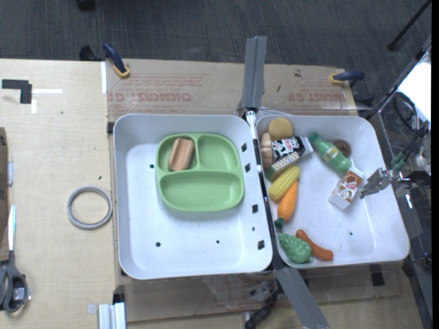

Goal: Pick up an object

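Camera view: tan bench [55, 156] with cardboard under two white bins, dark carpet behind. Left bin [137, 238]: one green tray [201, 184], one bread roll [181, 153] in its top-left compartment. Right bin [370, 232]: one corn [284, 182], one carrot [287, 201], one green bottle [330, 153], one small carton [346, 188]. My gripper [376, 182] sits at the carton's right edge; grip state: cannot tell. One tape ring [89, 206] on the bench.

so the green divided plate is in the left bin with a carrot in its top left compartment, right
Not quite. The camera view shows the green divided plate in the left bin, but the thing in its top left compartment is a tan bread roll or hot dog bun. The carrot lies in the right bin.
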Robot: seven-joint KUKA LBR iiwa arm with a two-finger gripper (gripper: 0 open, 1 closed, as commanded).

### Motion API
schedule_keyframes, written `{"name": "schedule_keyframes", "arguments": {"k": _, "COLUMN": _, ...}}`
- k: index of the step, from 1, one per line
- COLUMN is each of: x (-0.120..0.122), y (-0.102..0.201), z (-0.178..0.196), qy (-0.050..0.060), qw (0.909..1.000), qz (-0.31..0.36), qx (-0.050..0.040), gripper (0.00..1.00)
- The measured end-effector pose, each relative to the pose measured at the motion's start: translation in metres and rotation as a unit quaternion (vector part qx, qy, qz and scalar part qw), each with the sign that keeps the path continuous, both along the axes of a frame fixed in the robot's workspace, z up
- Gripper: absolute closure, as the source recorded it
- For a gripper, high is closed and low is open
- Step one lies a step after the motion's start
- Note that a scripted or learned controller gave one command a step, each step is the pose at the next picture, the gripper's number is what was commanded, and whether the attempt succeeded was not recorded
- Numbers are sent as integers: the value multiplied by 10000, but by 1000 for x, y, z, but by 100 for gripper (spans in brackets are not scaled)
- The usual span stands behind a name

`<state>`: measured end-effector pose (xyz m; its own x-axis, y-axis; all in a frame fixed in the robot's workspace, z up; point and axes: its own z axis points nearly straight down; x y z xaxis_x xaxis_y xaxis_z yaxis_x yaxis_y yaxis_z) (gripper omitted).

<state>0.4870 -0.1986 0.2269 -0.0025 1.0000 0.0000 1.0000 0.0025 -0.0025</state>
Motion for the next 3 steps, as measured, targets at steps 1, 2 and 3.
{"name": "schedule_keyframes", "arguments": {"k": 1, "x": 53, "y": 11, "z": -81, "qy": 2, "qw": 9991, "qz": -414, "qx": -2, "gripper": 0}}
{"name": "schedule_keyframes", "arguments": {"k": 2, "x": 105, "y": -4, "z": -136, "qy": 1, "qw": 9986, "qz": -528, "qx": 10, "gripper": 0}}
{"name": "schedule_keyframes", "arguments": {"k": 3, "x": 112, "y": 33, "z": -136, "qy": -1, "qw": 9994, "qz": 354, "qx": -1, "gripper": 0}}
